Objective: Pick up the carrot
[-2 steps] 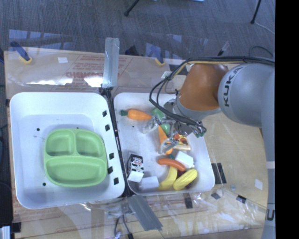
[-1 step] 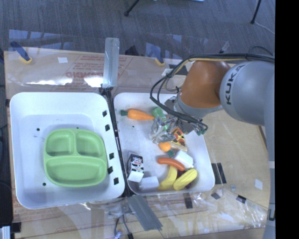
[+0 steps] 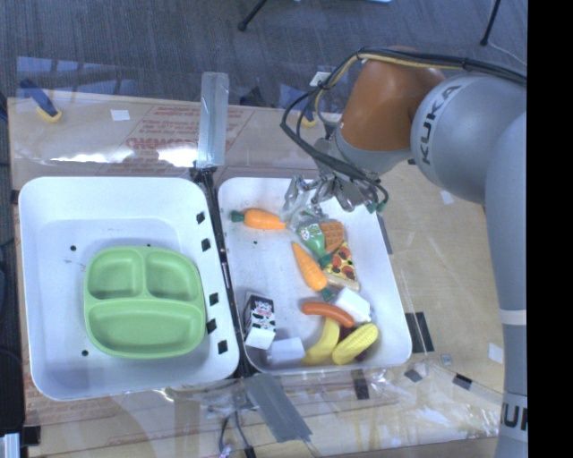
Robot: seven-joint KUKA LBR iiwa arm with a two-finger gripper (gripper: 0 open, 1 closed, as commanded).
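Two bins are set side by side on the worktop (image 3: 430, 224). In the left bin (image 3: 45, 206) a divided tray (image 3: 143, 300) is placed toward the near side. The right bin (image 3: 260, 192) is crowded — one carrot (image 3: 260, 219) is laid near its far edge, a second carrot (image 3: 310, 266) at the middle, with a pizza slice (image 3: 342, 267) just to its right. Along the near edge a small carton (image 3: 260, 320), a banana (image 3: 324, 342) and a corn cob (image 3: 355, 343) are lined up — a sausage (image 3: 328, 312) just behind them. The tool (image 3: 333, 190) is positioned over the far edge, right of the first carrot.

Tan wooden bench top (image 3: 430, 241), covered with glossy clear plastic sheeting (image 3: 116, 143) that catches glare. Beyond the bench's far edge: dark grey carpeted floor (image 3: 125, 36). On that floor, near the top edge: thin black stand legs (image 3: 255, 12).
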